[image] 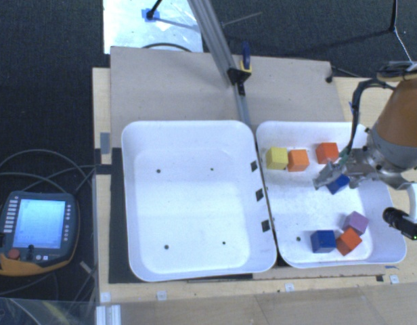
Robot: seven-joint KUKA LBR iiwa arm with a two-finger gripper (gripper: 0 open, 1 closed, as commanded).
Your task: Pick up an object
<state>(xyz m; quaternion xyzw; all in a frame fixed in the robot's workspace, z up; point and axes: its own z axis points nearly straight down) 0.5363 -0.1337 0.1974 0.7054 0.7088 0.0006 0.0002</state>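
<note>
Two shallow white bins sit side by side on the bench, the left bin (195,202) and the right bin (378,249). The grey arm (401,124) with its orange band reaches in from three o'clock and ends in the gripper (335,177) over the upper middle of the right bin. A small blue block (339,183) shows right at the fingertips, with a grey finger (325,179) against its nine o'clock side and the rest of the claw just above it; the claw looks clamped on this block, though whether the block is off the bin floor I cannot tell. Toward eleven o'clock from the gripper, near the bin's far wall, a yellow block (277,158) and an orange block (298,160) stand touching each other. A red-orange block (326,152) sits at twelve o'clock from the gripper, just beside it. In the bin's near part, around five o'clock from the gripper, three blocks cluster: a second blue block (323,241), another orange block (349,240) just beside it, and a purple block (357,221) touching that orange one at its one o'clock side. A handheld control pad (34,231) lies on the floor at nine o'clock from the bench
</note>
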